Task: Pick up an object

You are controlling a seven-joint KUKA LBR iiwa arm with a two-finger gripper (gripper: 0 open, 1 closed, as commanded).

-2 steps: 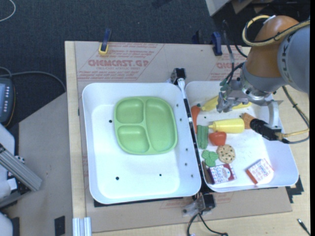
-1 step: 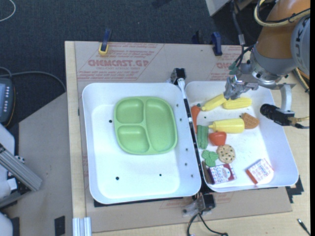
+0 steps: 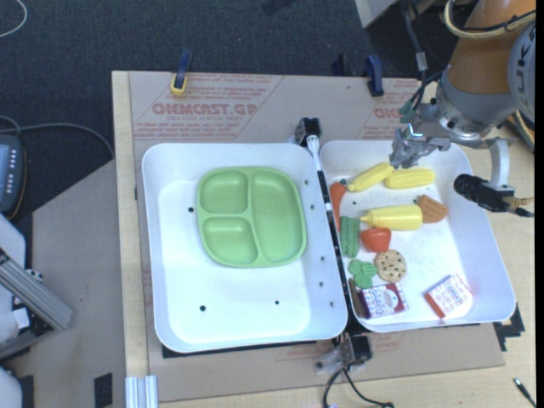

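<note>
right bin (image 3: 497,270) — your tool (image 3: 411,155) sits low over the corn cob (image 3: 410,178), banana (image 3: 371,177) touching alongside; grip state cannot be told, nothing seen held. risk: crowded pieces — you may clip both, or nudge the cob away.

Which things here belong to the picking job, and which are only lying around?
Belonging to the job:
- gripper, above the right bin
- corn cob and banana just below it
- yellow bottle, cookie, tomato, red packets

Lying about:
- green divided plate in the left bin
- clamps on the board
</note>
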